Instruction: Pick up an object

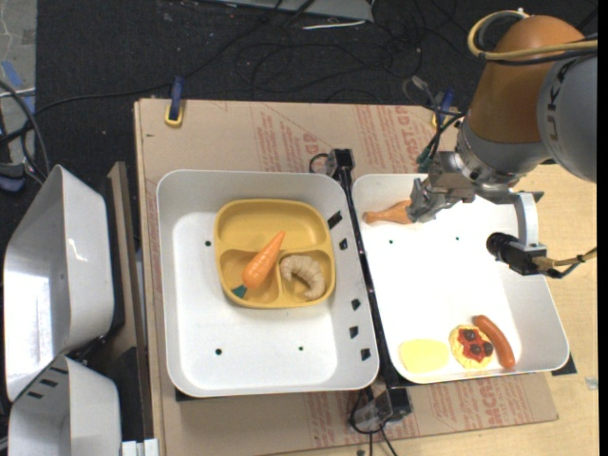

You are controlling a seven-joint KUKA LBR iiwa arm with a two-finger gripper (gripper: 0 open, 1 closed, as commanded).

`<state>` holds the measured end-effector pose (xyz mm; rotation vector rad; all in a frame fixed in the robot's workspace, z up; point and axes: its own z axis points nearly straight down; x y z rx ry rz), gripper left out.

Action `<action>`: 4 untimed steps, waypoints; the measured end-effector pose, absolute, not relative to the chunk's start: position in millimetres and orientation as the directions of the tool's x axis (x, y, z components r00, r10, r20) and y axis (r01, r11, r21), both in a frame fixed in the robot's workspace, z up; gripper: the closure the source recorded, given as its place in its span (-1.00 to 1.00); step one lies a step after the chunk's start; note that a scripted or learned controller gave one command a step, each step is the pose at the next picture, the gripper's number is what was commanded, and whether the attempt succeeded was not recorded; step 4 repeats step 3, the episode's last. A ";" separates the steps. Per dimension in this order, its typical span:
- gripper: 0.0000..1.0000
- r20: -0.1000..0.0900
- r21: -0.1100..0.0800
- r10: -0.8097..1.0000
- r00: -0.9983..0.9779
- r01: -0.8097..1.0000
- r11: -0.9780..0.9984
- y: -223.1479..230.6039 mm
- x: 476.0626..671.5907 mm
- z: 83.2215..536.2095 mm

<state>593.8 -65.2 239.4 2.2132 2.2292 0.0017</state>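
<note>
The gripper (425,204) hangs low over the far left corner of the right bin (446,283), its fingers closed on the thick end of a tan drumstick (388,216) that juts out to its left. Well below it, near the bin's front edge, lie a yellow disc (424,354), a small pizza (471,347) and a sausage (495,340). Farther left, a yellow divided plate (274,252) holds a carrot (263,260) and a shrimp (306,275).

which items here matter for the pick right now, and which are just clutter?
In play:
gripper
chicken drumstick, at the gripper's tip in the right bin

Lying about:
yellow plate with carrot and shrimp, left bin
sausage
small pizza
yellow disc
</note>
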 end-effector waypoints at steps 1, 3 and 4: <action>1.00 0.001 0.001 1.000 -0.008 1.000 0.008 -12.3 602.7 243.6; 1.00 0.001 -0.002 1.000 -0.008 1.000 0.008 96.1 598.4 232.8; 1.00 0.001 -0.002 1.000 -0.008 1.000 0.008 96.1 598.4 232.8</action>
